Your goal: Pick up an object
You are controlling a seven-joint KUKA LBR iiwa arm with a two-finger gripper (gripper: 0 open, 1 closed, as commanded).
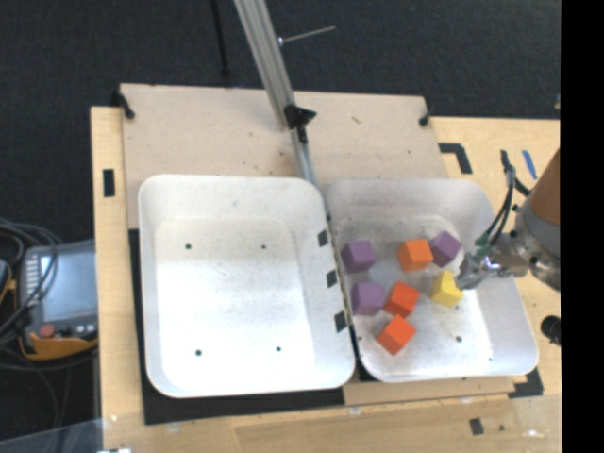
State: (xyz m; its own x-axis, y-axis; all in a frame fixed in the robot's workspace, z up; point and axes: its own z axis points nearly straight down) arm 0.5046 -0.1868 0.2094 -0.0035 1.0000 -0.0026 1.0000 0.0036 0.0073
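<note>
Hand (469,276) touching yellow block (446,291), purple block (444,248) and orange block (414,255) just beside

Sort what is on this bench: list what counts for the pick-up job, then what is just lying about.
For the job:
hand
yellow block
purple blocks
orange blocks
right bin

Lying about:
left bin
metal pole
handheld controller

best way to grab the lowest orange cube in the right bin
Come straight down on the lowest orange cube and close across its upper-right and lower-left faces. It sits turned like a diamond, and those sides face bare bin floor; the upper-left side crowds another orange cube. The pincer is by the yellow cube.
</note>
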